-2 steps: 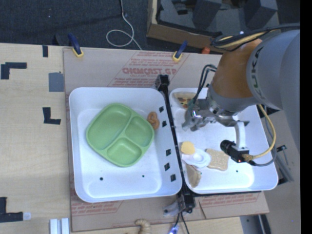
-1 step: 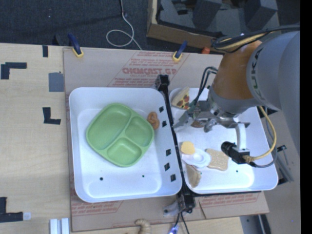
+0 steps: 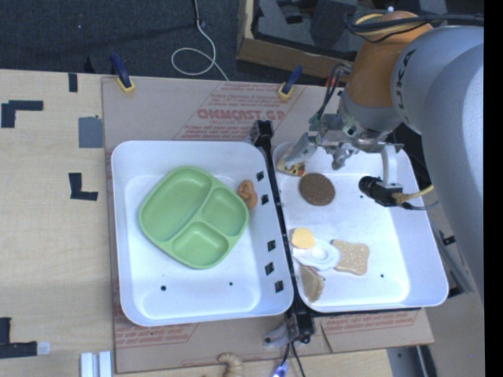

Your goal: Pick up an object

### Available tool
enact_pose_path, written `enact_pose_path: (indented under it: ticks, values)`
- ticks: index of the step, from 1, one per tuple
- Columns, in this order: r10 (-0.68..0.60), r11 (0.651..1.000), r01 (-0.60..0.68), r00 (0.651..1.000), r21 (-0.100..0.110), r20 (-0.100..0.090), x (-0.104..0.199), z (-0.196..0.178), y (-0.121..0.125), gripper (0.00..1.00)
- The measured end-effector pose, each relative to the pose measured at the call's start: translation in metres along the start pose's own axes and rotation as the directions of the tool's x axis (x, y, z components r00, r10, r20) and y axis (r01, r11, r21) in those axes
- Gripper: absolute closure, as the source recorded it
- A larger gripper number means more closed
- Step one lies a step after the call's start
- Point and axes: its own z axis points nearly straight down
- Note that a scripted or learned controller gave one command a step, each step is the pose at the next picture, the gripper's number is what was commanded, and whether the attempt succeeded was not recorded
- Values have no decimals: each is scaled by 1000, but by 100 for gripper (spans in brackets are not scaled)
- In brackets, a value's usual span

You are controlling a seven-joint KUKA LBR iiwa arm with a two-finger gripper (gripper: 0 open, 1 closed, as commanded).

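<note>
**Gripper over right bin, nothing held**

Two-finger gripper (image 3: 318, 153) hangs at the right white bin's (image 3: 409, 281) far edge, fingers spread, gripping nothing. Round brown patty (image 3: 317, 188) lies just below it. Green 3-compartment plastic tray (image 3: 194, 216) occupies the left white bin (image 3: 130, 273).

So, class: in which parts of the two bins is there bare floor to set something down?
Left bin: bare along the front, below the green tray. Right bin: bare at the right, beyond the toast. Crowded: its front left, egg beside toast, and the back, around the brown patty under the arm.
</note>
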Motion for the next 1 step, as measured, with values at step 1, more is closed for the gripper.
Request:
enact_pose_path:
  ticks: [1]
  values:
    - [3, 1000, -3, 1000, 10, 0, -28, 45, -12, 0]
